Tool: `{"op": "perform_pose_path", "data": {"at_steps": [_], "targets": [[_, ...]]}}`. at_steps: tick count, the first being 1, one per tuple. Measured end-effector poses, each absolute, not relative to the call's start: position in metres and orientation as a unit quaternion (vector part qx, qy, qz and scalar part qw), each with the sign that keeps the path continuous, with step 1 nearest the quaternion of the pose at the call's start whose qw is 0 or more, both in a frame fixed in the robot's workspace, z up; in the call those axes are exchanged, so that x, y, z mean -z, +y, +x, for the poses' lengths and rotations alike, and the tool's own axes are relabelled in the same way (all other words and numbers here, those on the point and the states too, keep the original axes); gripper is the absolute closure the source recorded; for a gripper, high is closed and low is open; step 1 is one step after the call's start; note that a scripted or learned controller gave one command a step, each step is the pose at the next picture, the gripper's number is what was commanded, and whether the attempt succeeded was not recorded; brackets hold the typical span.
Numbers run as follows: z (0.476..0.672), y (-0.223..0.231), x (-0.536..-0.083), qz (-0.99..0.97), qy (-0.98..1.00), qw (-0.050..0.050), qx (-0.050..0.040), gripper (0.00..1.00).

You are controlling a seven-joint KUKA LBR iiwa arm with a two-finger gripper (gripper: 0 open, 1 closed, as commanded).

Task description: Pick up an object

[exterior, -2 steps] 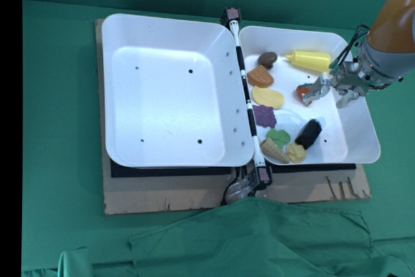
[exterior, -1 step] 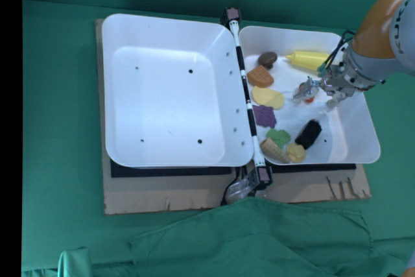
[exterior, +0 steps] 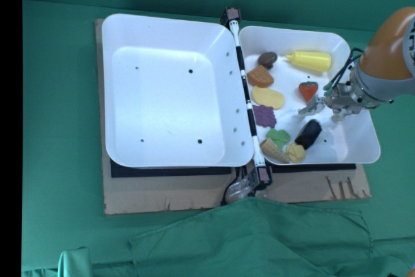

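So in this shot we had the gripper (exterior: 319, 108) hanging over the right bin (exterior: 363, 146), and we're using the black eggplant-looking piece (exterior: 308, 133) as our reference for everything. The gripper sat just above and a bit right of it, fingers spread apart with nothing between them, so no grab at that point. The red strawberry thing (exterior: 308, 90) was right above the eggplant, close to the gripper's left finger. Further up sat the yellow squeeze bottle (exterior: 310, 60), lying on its side near the bin's top wall. Left of the eggplant we had a green leafy piece (exterior: 279, 137), a purple one (exterior: 264, 116) up-left of that, and a flat yellow piece (exterior: 268, 98) above that. Just below-left of the eggplant were a small yellow lump (exterior: 296, 152), touching it as far as we could tell, and a tan cone-ish piece (exterior: 273, 151). The left bin (exterior: 130, 36) was well off to the left.
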State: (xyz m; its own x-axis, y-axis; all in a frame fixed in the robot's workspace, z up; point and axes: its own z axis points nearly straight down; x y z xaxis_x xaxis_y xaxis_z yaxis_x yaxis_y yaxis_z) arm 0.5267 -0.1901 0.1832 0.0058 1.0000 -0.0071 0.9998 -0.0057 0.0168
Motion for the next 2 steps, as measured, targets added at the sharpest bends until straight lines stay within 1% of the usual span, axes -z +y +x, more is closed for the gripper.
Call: {"op": "perform_pose_path", "data": {"at_steps": [1,2], "targets": [[0.591,-0.153,-0.182,0.707,0.707,0.007,-0.0018,0.0],[0.592,-0.157,-0.193,0.709,0.705,0.01,-0.0031,1.0]]}}
